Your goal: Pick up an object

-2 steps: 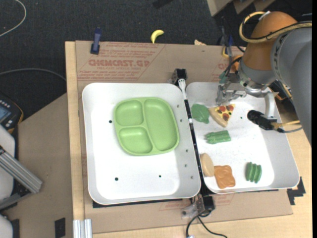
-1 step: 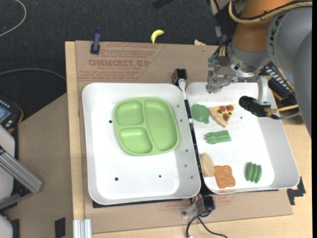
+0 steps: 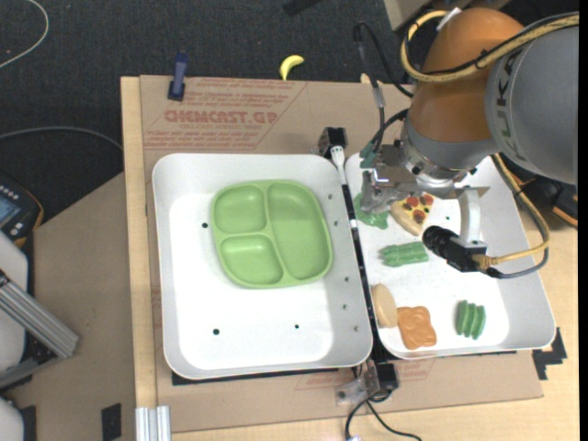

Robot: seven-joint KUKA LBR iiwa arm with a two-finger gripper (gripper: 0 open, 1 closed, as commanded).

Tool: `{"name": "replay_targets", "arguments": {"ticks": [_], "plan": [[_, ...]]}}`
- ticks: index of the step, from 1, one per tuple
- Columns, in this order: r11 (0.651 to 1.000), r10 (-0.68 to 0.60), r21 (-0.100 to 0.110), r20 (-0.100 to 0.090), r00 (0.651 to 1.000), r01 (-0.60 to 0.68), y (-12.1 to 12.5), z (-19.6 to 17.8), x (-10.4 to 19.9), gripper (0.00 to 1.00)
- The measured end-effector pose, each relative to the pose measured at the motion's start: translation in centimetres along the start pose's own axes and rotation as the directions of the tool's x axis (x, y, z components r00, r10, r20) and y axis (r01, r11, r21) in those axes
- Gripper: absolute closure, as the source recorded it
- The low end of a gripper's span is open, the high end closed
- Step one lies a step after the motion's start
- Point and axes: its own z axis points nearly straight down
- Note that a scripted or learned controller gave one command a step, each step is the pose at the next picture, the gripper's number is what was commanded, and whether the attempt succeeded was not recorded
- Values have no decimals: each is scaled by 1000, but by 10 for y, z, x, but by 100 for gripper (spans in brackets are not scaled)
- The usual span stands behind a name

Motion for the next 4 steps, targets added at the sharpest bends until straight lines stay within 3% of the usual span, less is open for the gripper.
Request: {"name": "replay_targets", "arguments": {"ticks": [1,2,3,4], "plan": [[1000,-8,-4,-2,1000,8,-39,-22,102,100],[1000,-7,-6,0,1000,7,-56,-9,198,100],[1000,-1,-27,-6,1000,1,-38,-184,215,100],[1000,7,-3,5,1000,-7,-54,-149,178,100]]}}
